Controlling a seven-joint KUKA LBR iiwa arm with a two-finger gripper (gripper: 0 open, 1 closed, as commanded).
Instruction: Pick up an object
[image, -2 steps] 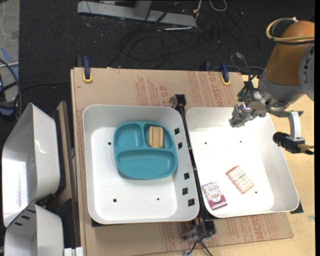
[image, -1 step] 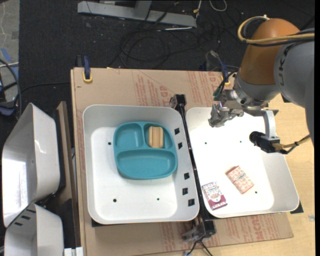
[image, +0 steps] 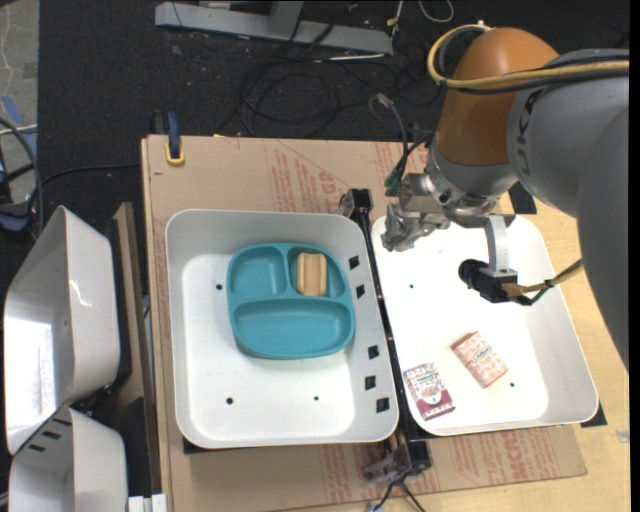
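Observation:
My gripper (image: 403, 228) hangs over the far left corner of the right bin (image: 560, 330), close to the wall between the two bins. Nothing shows in its grasp. Two small packets lie on the near part of that bin's floor: a pink one (image: 478, 359) and a red and white one (image: 428, 389) to its left. Both lie well nearer the front than the gripper. In the left bin (image: 190, 330) sits a teal divided plate (image: 285, 315), with a tan block (image: 312, 273) in its far right compartment.
A black fitting with a cable (image: 487, 280) hangs from the arm over the middle of the right bin. Black clips (image: 371, 352) line the seam between the bins. White tubs (image: 55, 310) stand left of the bench.

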